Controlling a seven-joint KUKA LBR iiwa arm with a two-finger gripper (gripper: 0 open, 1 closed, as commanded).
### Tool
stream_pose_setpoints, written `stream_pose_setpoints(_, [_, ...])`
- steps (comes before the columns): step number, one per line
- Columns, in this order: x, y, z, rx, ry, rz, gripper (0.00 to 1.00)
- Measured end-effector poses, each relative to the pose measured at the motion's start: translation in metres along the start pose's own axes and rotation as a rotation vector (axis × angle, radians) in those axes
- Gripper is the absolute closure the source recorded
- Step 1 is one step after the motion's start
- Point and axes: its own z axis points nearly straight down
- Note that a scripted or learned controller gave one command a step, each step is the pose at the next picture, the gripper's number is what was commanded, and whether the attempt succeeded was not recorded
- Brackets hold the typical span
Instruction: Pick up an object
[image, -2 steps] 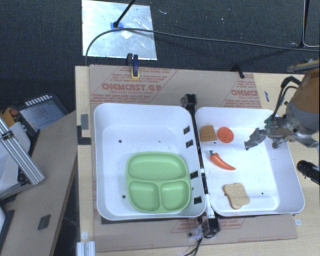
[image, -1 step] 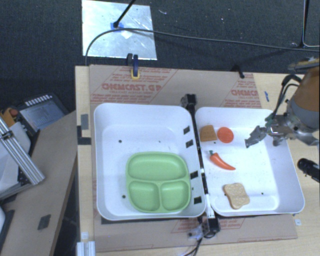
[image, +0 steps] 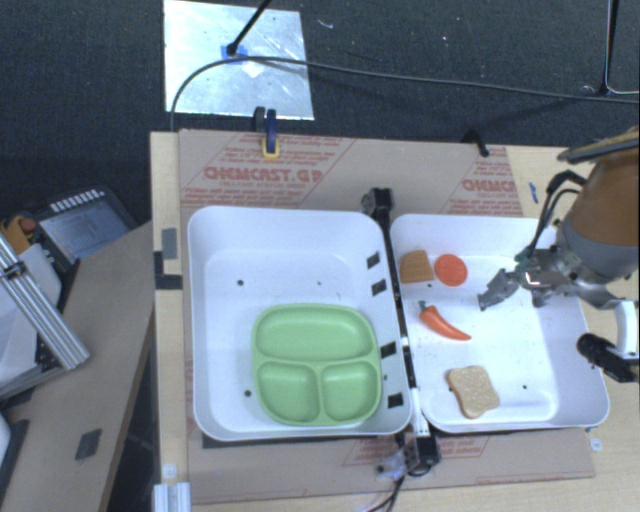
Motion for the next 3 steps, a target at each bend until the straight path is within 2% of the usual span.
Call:
stream_pose_setpoints(2, [0.007, 0.003, 0.094, -0.006, -0.001, 0.001, 0.0])
stream_pose_setpoints(3, [0.007, 0.004, 0.081, -0.01, -0.004, 0.0, 1.0])
